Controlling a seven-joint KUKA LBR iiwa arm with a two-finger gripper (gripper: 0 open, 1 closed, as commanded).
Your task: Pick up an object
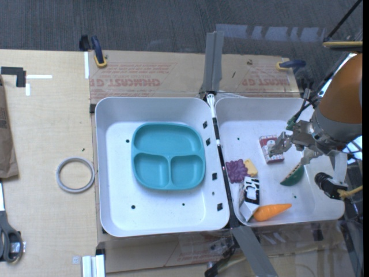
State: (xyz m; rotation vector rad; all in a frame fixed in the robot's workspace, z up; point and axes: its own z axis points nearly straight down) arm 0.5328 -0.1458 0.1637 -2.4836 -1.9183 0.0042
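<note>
In the right bin (230,117), my gripper (294,150) hangs open at the end of the arm reaching in from the right. It sits between a small red and white box (270,149) on its left and a green wedge (292,176) just below it. One fingertip (283,143) is close to the box's right edge, the other (304,157) is over the wedge's top. Nothing shows between the fingers. Nearer the front lie an orange carrot (271,212), a black and white packet (250,190), purple grapes (235,169) and a yellow piece (250,167).
The left bin (109,172) holds a teal divided plate (169,156). A divider wall (216,149) separates the two bins. On the bench to the left lie a grey ring (75,174) and scissors (10,241).
</note>
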